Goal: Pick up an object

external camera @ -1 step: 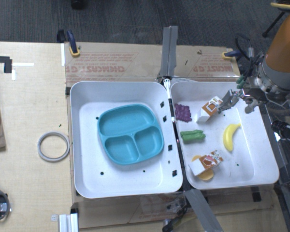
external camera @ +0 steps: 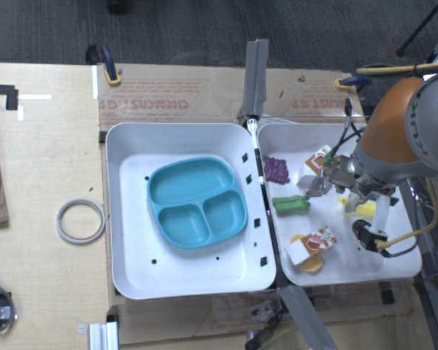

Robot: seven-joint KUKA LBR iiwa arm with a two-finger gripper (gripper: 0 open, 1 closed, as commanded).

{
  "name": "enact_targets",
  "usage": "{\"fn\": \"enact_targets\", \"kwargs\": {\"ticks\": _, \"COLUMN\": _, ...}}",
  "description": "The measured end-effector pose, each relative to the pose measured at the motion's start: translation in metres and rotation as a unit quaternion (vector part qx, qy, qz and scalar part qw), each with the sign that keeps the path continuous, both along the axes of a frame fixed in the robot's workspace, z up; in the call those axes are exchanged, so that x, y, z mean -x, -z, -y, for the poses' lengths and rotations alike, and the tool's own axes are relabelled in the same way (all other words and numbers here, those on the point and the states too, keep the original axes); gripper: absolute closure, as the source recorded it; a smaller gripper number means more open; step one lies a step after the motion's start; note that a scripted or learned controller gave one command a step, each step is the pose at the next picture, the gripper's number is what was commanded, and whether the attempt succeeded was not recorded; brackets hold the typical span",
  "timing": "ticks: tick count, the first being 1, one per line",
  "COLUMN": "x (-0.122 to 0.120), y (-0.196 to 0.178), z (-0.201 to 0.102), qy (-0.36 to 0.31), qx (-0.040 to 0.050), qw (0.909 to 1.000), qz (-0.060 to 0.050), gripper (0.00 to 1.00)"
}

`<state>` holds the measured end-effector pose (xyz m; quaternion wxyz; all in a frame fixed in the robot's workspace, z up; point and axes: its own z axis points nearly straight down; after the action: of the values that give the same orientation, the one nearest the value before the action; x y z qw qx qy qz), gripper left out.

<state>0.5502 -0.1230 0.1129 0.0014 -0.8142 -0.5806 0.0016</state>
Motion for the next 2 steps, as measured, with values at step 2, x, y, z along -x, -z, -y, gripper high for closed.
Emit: {"fn": "enact_targets", "kwargs": {"ticks": 2, "x": -0.064, "y": -0.05, "z": 0.047, "qy": 0.089, "qx": 0.0006, "qw": 0.996, "qz": -0.001, "gripper": 0.0}}
